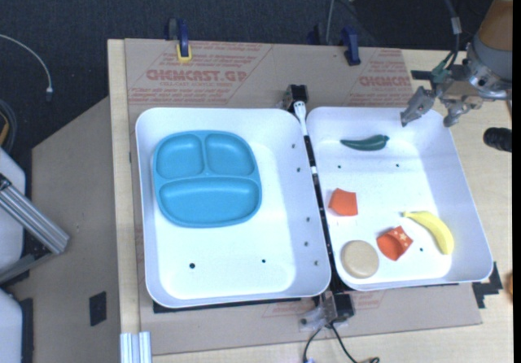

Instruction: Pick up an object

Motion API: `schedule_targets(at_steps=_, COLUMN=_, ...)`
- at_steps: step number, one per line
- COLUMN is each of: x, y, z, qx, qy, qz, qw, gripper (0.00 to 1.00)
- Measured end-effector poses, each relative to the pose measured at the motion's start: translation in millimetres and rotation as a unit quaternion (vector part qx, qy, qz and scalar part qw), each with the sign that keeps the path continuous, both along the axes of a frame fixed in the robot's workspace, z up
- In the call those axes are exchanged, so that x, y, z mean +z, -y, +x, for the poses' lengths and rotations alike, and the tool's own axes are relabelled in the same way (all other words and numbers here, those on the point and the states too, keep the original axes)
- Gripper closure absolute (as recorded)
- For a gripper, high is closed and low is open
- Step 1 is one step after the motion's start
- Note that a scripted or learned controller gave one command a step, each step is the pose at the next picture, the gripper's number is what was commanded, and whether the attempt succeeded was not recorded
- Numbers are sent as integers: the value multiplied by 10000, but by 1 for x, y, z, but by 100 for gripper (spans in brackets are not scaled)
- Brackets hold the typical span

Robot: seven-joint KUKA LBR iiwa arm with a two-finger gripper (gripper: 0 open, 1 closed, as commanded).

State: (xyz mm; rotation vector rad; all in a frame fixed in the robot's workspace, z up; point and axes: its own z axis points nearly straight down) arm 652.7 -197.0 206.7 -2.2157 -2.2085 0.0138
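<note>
Camera view, looking down at a slant: the table is a pale board printed twice in red along its far edge, the left print reading roughly "CHEMCAST GP", the right print partly cut off by the right bin. Two blue clamps grip that far edge. Left bin carries a blue divided plate in its upper left part; the near half of this bin's floor is bare white. Right bin touches the left bin along the centre seam. In it: a dark green pepper near the far wall, an orange block near the seam, a beige round disc at the near edge, a red crumpled piece just beside the disc, and a yellow banana toward the near right, just beside the red piece. Open white floor lies between the pepper and the orange block. The hand sits over the far right corner of the right bin, its two fingers spread apart with nothing between them, well to the right of the pepper and apart from it.
</note>
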Motion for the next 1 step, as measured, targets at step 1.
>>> schedule_targets(at_steps=1, x=10, y=-1, z=3, qx=18, qy=76, qz=-16, qw=10000, gripper=0)
